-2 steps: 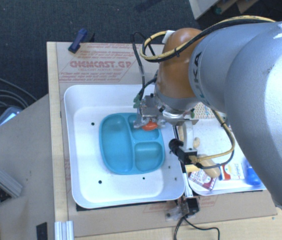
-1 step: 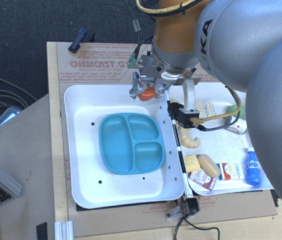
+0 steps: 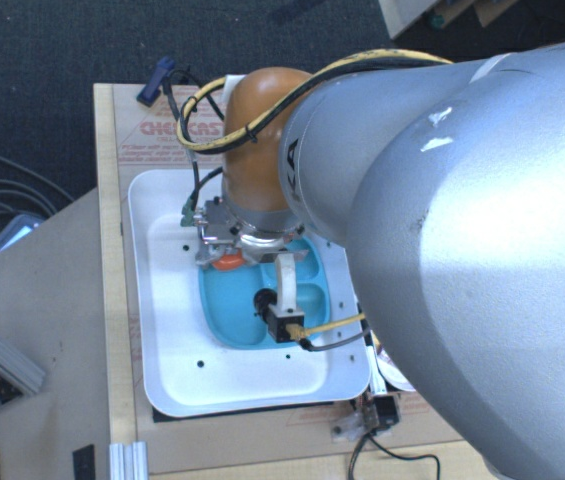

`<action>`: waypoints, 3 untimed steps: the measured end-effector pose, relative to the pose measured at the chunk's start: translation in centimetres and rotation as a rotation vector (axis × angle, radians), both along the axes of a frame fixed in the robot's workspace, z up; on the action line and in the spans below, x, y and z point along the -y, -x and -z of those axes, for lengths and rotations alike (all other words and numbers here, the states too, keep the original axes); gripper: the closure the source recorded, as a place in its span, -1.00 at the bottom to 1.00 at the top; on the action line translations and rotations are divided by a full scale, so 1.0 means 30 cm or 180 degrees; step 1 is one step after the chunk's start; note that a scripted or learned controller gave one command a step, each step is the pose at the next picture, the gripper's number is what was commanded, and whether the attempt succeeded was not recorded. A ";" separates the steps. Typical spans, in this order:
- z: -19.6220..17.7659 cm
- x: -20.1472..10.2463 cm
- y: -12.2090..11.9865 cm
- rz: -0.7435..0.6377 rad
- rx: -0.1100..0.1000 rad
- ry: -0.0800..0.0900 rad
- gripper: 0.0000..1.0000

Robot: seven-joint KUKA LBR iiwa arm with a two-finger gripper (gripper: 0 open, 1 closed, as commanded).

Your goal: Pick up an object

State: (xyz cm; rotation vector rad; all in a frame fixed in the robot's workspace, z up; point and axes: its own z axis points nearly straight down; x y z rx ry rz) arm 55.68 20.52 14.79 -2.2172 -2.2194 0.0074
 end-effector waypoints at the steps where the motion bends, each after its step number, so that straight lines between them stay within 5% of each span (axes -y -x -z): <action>1: -0.577 0.176 -0.024 0.0006 0.0036 -0.0002 1.00; 2: -0.140 0.048 0.141 0.0001 0.0012 0.0001 1.00; 3: -0.355 0.164 -0.018 0.0007 0.0026 0.0000 1.00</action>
